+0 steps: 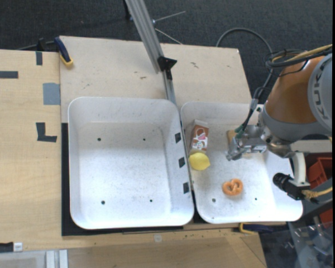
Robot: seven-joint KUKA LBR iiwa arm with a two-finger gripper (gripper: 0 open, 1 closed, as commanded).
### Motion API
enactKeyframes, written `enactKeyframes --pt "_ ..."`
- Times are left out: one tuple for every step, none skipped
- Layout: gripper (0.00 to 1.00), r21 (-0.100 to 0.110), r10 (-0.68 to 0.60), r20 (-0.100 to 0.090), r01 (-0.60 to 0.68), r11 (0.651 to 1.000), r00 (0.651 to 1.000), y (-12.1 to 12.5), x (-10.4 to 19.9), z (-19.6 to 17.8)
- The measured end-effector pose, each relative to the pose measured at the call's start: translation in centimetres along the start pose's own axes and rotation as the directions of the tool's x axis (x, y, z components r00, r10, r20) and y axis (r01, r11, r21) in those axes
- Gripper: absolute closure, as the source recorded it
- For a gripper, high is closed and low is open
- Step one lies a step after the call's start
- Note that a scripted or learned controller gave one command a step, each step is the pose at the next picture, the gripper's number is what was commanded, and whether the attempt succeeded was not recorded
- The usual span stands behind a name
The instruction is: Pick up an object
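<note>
Three objects lie in the right bin (251,210). A small brown and white carton (199,137) rests near the bin's left wall, and a yellow lemon (199,161) sits just below it, touching or nearly touching. An orange pretzel-shaped toy (233,187) lies lower, toward the bin's middle. My gripper (235,152) hangs over the right bin, to the right of the lemon and above the pretzel, with nothing visibly held.
The left bin (123,161) stands beside the right one, with a divider edge between them. A grey metal pole (148,29) slants in from the top. A blue and yellow clamp (63,51) lies at the bench's upper left.
</note>
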State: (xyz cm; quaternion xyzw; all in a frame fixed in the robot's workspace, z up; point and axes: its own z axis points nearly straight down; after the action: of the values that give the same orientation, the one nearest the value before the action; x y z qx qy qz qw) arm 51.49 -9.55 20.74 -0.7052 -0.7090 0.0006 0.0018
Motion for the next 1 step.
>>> enactKeyframes --pt "1.0 0.0 -0.002 -0.001 0.002 1.0 1.0 0.0 6.17 0.14"
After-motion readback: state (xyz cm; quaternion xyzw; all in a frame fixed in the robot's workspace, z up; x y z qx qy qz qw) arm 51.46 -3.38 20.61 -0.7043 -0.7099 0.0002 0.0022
